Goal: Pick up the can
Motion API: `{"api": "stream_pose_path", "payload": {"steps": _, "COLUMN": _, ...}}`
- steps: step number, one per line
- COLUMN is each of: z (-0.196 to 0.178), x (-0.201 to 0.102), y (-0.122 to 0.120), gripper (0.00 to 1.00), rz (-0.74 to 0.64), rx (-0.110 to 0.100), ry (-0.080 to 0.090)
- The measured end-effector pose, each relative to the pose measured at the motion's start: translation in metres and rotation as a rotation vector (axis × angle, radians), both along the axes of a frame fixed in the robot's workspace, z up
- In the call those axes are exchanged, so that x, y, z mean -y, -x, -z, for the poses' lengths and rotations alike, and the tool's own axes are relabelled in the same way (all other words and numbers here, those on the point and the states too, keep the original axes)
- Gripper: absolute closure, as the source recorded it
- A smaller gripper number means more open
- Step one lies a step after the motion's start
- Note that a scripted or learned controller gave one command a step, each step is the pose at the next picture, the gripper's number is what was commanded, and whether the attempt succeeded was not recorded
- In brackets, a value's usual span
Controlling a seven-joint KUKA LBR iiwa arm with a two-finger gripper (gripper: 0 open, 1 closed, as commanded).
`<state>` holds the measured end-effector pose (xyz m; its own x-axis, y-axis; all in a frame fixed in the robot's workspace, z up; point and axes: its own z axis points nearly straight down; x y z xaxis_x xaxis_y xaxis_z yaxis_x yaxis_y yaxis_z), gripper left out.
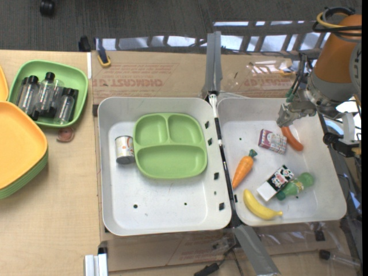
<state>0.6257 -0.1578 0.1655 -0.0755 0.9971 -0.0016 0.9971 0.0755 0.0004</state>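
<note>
The can point(124, 150) lies on its side in the left bin point(112, 211), close to the left wall and just beside the left edge of the green divided plate point(170, 146). The gripper point(289, 115) hangs over the far part of the right bin point(333, 209), well apart from the can, and nothing is between its fingers – if it is released or clenched I cannot tell, because it is small and dark here. Just near of the gripper there is an orange sausage-like toy point(292, 138) and a small pink packet point(272, 141). More to the near side lie a carrot point(244, 168), a small carton point(275, 183), a green bottle point(295, 186) touching the carton, and a banana point(260, 206).
</note>
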Motion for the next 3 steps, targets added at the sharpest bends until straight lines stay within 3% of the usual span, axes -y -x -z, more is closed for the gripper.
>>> {"api": "stream_pose_path", "payload": {"steps": 1, "z": -0.026, "x": -0.101, "y": 0.026, "gripper": 1.0, "rz": -0.101, "rx": -0.002, "ry": -0.001}}
{"api": "stream_pose_path", "payload": {"steps": 2, "z": -0.025, "x": -0.073, "y": 0.049, "gripper": 1.0, "rz": 0.247, "rx": -0.005, "ry": -0.001}}
{"api": "stream_pose_path", "payload": {"steps": 3, "z": -0.057, "x": -0.074, "y": 0.025, "gripper": 1.0, "rz": 0.208, "rx": -0.002, "ry": 0.0}}
